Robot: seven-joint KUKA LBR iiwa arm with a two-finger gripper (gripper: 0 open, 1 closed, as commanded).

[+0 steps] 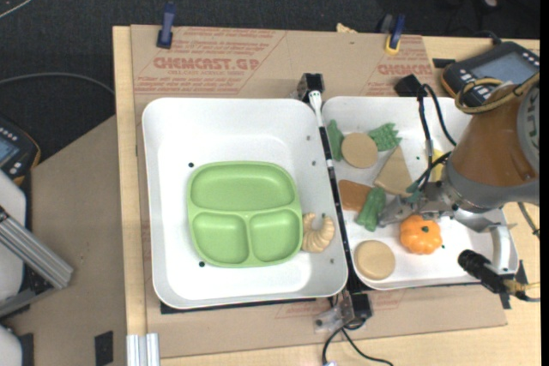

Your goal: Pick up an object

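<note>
**Arm low over the right bin, nothing lifted yet**

The arm (493,154) hangs over the right bin (446,274). Its gripper (410,206) (grip state: I cannot tell) sits among toys; the orange pumpkin (420,235) lies just below it. Next, I'd guess: close and lift.

Two white bins sit side by side on the desk (232,56). The left bin (171,133) holds a green divided tray (243,212) with a tan croissant (318,232) touching its right edge. In the right bin (364,109) the gripper (401,208) hangs low among the clutter — an orange pumpkin (420,235), a round cracker (375,259), green pieces (372,207).
</note>
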